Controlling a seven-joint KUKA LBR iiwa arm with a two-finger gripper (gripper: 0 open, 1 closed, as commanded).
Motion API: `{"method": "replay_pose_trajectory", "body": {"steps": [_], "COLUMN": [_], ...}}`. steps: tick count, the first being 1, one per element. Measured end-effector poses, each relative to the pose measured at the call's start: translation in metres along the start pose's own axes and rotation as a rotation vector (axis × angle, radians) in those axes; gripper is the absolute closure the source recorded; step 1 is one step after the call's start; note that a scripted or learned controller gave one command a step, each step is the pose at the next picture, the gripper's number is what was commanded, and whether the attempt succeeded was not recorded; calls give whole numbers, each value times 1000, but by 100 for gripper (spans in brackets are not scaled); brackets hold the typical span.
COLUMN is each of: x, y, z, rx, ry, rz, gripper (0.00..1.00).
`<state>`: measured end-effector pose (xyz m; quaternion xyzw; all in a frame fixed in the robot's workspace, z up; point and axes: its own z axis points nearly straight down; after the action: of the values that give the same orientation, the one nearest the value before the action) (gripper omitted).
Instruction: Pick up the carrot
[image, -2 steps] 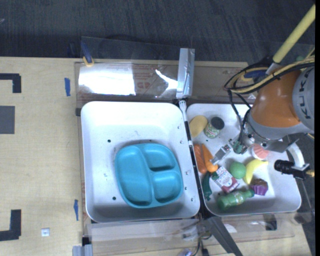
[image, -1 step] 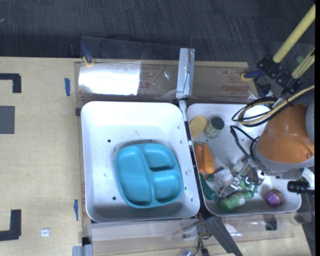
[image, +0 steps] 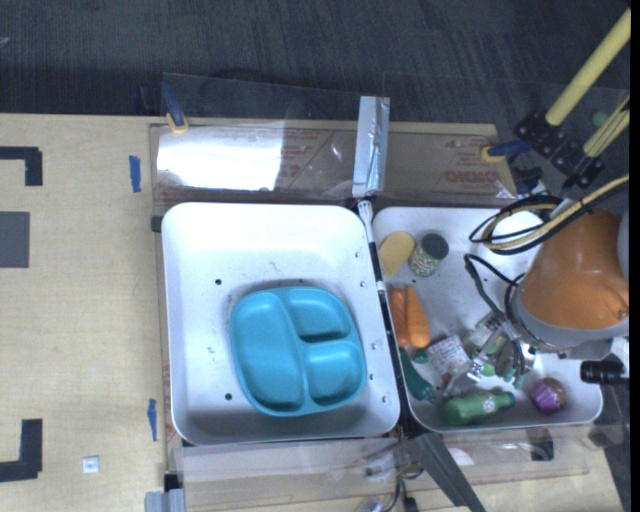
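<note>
Carrot (image: 411, 316) lying ungrasped by the right bin's (image: 455, 222) left wall — task not yet begun — with the gripper (image: 497, 352) low at lower right, jaw state indiscernible.

Two bins side by side on the tabletop (image: 80, 330), left bin (image: 190, 250) holding a divided tray (image: 297, 350) near its middle toward the front. In the right bin (image: 450, 225): carrot (image: 410, 317) close against the left wall, a round lid (image: 397, 247) and a small can (image: 428, 254) behind it near the back, a bottle (image: 478, 405) lying along the front wall, a small round thing (image: 547, 395) to the bottom right of the bottle near the front right corner, a crumpled packet (image: 447, 355) between carrot and bottle. Gripper (image: 497, 350) low over the right bin's middle, just behind the bottle and right of the carrot, apart from it.
</note>
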<state>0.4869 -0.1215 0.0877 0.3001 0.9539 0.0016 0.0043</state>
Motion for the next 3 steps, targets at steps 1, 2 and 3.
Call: {"method": "replay_pose_trajectory", "body": {"steps": [1, 2, 3], "x": [-52, -19, -83], "y": [54, 48, 80], "z": [1, 0, 2], "rx": [1, 2, 1], "ry": [1, 1, 0], "rz": [-264, 77, -174], "gripper": [0, 0, 0]}}
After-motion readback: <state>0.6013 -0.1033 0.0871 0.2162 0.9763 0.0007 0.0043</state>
